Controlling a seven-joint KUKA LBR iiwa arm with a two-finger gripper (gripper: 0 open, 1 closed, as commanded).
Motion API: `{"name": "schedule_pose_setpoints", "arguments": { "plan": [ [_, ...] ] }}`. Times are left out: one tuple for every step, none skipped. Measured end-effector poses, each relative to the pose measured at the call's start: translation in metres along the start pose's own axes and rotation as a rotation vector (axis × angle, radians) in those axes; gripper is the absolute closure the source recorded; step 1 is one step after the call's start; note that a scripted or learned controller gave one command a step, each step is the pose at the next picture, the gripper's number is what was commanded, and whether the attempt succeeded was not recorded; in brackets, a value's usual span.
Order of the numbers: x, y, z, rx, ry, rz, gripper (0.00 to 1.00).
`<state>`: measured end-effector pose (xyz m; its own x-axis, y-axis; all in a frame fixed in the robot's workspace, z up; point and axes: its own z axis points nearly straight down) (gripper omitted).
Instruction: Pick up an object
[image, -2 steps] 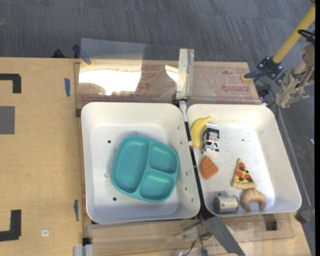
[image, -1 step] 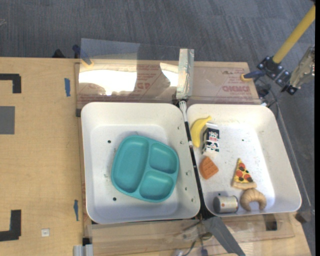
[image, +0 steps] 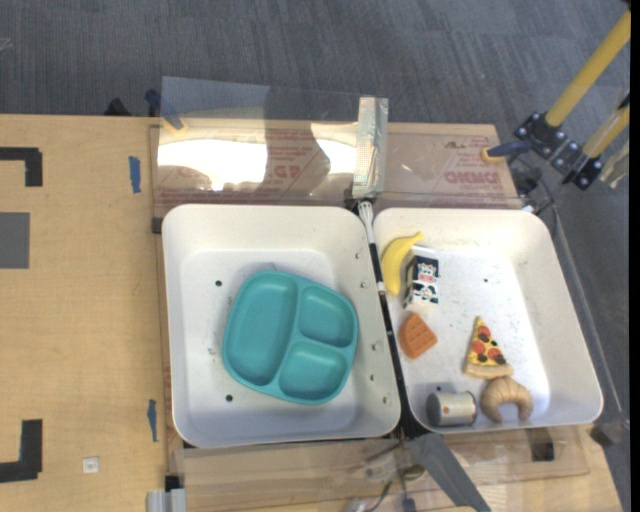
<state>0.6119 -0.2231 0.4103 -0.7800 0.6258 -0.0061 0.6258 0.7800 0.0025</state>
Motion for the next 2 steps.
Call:
{"name": "schedule_pose_setpoints", "arguments": {
  "plan": [
    [0.007, -0.005, -0.003, -0.001, 0.001, -0.494, 1.0],
    [0.023, -0.018, -0.021, 0.0, -0.002, -0.133, 1.0]
  ]
}}
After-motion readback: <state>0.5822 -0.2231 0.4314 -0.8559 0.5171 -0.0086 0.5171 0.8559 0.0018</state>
